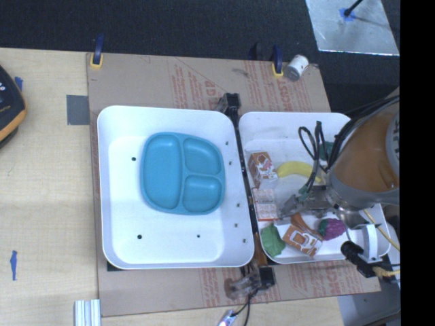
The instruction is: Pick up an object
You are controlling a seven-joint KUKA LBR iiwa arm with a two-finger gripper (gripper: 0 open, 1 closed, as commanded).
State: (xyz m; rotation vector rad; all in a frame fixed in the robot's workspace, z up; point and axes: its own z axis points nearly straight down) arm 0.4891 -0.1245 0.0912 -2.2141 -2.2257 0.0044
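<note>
Left bin (pixel 115 246) holds a blue divided plate (pixel 182 173), lying flat near the bin's middle, a bit toward its far edge. Right bin (pixel 272 122) has the clutter: small snack pack (pixel 262 166) near its left wall, yellow banana (pixel 293 169) just right of that, flat packet (pixel 264 205) below the snack pack along the left wall, green item (pixel 271 240) at the near-left corner, brown-and-white wrapper (pixel 301 240) beside it, purple item (pixel 332 228) just right of the wrapper. Arm (pixel 363 161) comes in from the right, over the right bin's right half. Hand (pixel 304 202) sits low amid the pile, between banana and wrapper; fingers look spread w/ nothing clearly between them, so released, no obj held. Black cables (pixel 314 140) loop by the wrist. Bins sit on cardboard (pixel 204 80) on the tabletop (pixel 41 202).
</note>
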